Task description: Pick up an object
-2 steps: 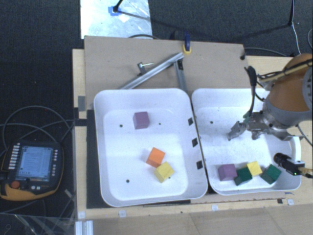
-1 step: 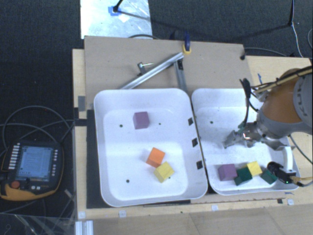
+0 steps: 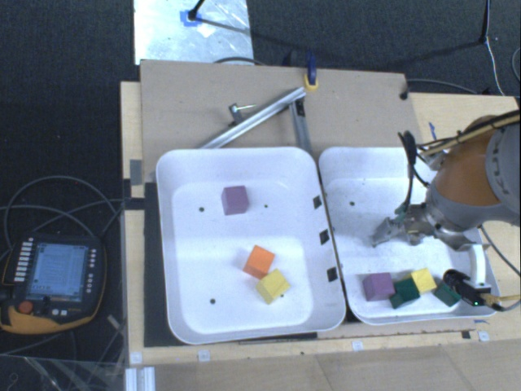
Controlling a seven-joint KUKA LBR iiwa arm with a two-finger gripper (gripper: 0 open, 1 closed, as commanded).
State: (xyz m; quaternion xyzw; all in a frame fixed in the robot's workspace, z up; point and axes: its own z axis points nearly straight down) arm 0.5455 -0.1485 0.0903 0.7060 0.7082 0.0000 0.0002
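Note:
My gripper [image 3: 396, 231] hangs low over the middle of the right bin [image 3: 358, 187], on the grey arm with its orange band [image 3: 466, 173] reaching in from the right. Below it, along the right bin's front wall, lie a purple cube [image 3: 378, 286], a dark green cube [image 3: 404, 292], a small yellow cube [image 3: 423, 280] and another green block [image 3: 446, 293]. The gripper is apart from all of them, and nothing shows in it. The left bin [image 3: 187, 177] holds a purple cube [image 3: 235, 199], an orange cube [image 3: 259, 261] and a yellow cube [image 3: 273, 286].
A metal bar [image 3: 256, 116] lies slanted on the cardboard behind the bins. A teach pendant [image 3: 53, 279] with its cables rests on the floor at the left. A black part [image 3: 461, 287] of the arm hangs over the right bin's front right corner.

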